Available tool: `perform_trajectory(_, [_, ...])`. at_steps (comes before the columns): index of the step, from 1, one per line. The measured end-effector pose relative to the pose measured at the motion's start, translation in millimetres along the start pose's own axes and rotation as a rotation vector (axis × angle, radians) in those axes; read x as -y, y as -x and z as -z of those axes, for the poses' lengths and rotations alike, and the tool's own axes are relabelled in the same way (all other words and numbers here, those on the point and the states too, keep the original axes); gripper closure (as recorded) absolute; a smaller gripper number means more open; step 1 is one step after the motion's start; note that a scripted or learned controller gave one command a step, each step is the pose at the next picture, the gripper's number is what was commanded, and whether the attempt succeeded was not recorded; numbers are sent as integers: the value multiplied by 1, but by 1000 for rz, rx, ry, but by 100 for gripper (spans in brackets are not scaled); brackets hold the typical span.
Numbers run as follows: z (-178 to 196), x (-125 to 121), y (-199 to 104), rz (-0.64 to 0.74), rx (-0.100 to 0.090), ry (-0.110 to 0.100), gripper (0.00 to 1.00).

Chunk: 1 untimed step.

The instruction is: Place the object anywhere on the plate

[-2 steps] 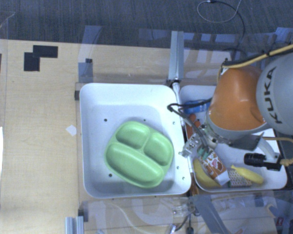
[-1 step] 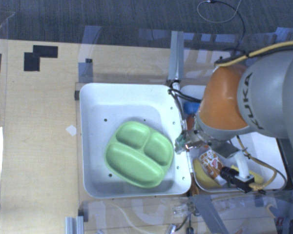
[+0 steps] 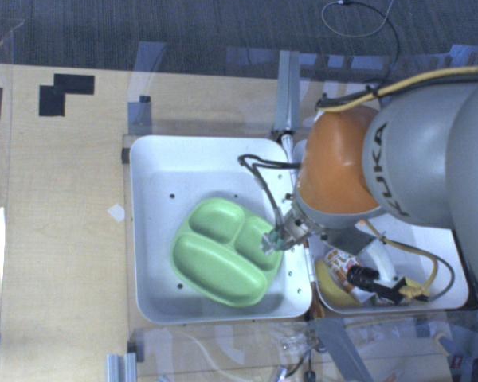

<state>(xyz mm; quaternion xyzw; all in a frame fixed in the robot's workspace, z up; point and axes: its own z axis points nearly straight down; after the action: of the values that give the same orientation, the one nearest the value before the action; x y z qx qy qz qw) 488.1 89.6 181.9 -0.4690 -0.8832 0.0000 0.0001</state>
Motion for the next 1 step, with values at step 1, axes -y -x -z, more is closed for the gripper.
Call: perform_trajectory(1, [0, 0, 0, 0, 0, 0, 0])
